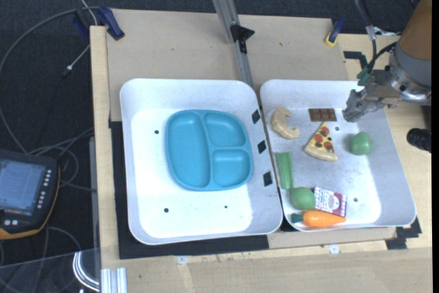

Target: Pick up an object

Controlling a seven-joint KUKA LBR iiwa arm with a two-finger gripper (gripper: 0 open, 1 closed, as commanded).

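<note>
Down at the near edge of the right bin lie an orange carrot, a small red-and-white carton and a round green fruit, packed close together. Just beyond them a flat green strip lies along the bin's left wall. Farther up sit a pizza slice with red dots on its yellow top, a green ball-like piece to its right, a pale curved pastry to its left, and a brown chocolate bar just past the slice.

The gripper hangs over the far right part of this bin, at the end of the grey arm reaching in from the right. How wide it stands cannot be told from this slant, and nothing is seen held in it. Its tip appears just right of the chocolate bar and above the green piece, with the pizza slice near and the carrot group well apart toward the near rim.

In the left bin lies a blue divided plate. A silver pole rises behind, between the bins.
</note>
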